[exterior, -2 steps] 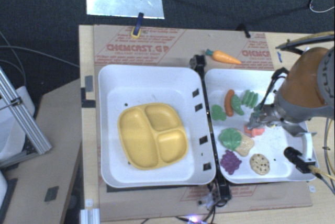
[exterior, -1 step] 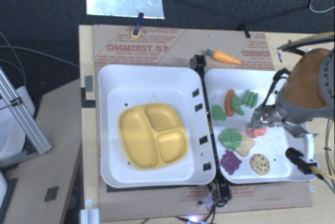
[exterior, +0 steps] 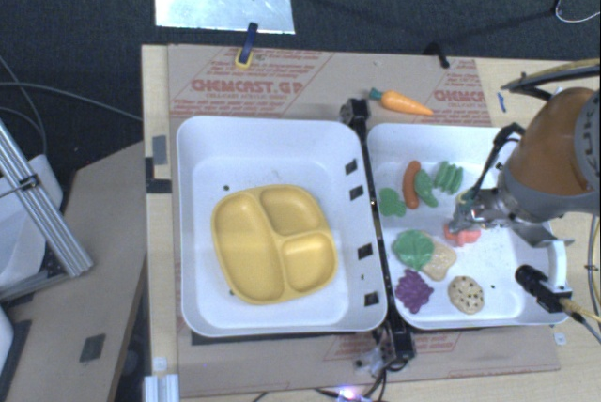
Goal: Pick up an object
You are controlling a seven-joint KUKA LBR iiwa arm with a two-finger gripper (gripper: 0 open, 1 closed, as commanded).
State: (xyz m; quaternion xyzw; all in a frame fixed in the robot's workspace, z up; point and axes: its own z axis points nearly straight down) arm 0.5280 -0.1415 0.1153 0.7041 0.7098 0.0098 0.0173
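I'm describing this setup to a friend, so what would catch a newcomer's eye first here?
Probably the yellow three-compartment plastic plate sitting in the left white bin. Next, the cluster of colourful toy foods in the right white bin, where the gripper reaches down by a pinkish-red piece. An orange toy carrot lies outside, behind the bins.

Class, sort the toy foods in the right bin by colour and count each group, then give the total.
Green: 3, the pea pods, a small piece and the lettuce
Orange or red: 2, the sausage and a piece under the gripper
Tan: 2, the cracker and the cookie
Purple: 1, the grapes
Total: 8
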